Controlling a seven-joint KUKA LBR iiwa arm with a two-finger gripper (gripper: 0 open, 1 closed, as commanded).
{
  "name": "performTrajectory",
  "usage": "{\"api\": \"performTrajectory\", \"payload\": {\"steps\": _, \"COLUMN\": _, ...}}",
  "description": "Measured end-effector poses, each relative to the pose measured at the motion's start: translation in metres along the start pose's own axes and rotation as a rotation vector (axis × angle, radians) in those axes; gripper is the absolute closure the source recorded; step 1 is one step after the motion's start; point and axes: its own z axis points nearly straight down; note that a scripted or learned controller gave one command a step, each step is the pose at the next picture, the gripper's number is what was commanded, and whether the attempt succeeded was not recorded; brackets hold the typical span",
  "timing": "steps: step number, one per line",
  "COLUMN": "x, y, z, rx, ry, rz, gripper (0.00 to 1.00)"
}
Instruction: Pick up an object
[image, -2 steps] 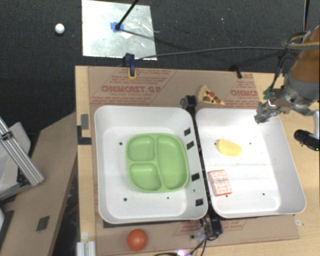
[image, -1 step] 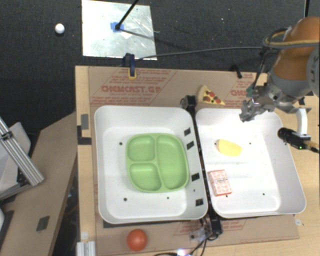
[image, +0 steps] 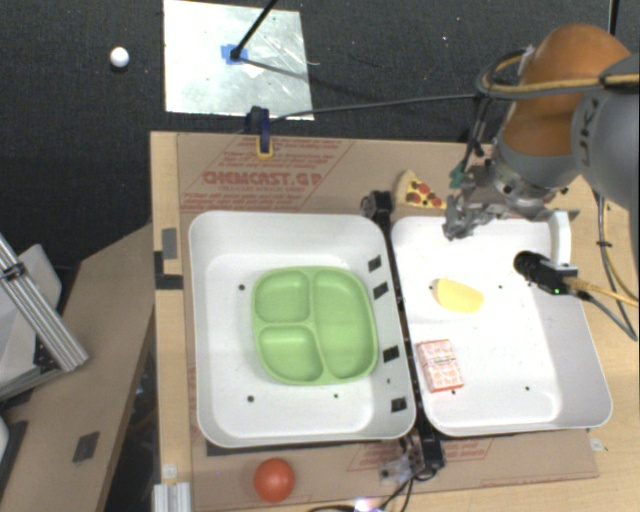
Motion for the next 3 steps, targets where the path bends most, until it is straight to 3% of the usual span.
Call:
{"api": "performTrajectory", "payload": {"steps": 2, "x": 0.104, "y": -0.003, "z": 0.022, "rx": 0.001, "ry": 0.0, "rz": 0.001, "gripper": 1.0}}
{"api": "performTrajectory", "payload": {"steps": 3, "x": 0.154, "y": 0.005, "z": 0.011, "rx": -0.002, "ry": 0.001, "rz": 0.0, "gripper": 1.0}}
